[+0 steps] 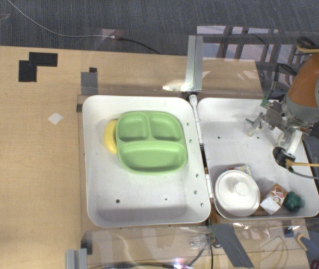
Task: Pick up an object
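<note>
Your claw hangs over the right bin, its opening impossible to tell, well apart from the white bowl and green divided plate.

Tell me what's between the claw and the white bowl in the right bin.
In the camera view, bare white bin floor separates the claw from the white bowl. A small packet sits just behind the bowl's far rim.
</note>
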{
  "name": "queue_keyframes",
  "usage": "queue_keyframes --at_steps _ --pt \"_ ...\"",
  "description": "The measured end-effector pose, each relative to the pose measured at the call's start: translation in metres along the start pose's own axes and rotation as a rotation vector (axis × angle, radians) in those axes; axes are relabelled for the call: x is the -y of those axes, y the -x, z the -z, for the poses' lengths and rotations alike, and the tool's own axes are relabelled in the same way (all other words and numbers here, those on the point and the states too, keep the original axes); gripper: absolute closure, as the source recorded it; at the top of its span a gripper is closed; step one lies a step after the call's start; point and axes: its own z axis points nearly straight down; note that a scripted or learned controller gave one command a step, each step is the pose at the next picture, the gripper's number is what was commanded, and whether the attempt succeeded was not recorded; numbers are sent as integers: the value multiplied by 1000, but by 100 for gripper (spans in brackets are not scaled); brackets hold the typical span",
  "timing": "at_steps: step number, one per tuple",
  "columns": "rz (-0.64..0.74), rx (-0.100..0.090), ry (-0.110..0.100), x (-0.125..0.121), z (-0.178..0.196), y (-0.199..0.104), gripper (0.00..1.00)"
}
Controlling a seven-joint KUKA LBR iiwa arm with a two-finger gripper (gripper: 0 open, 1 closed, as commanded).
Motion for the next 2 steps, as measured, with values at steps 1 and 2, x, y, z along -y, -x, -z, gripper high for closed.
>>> queue_keyframes --at_steps 1,2 --pt "1 1 5 -2 11 0 100" --pt "1 1 4 -2 11 0 0"
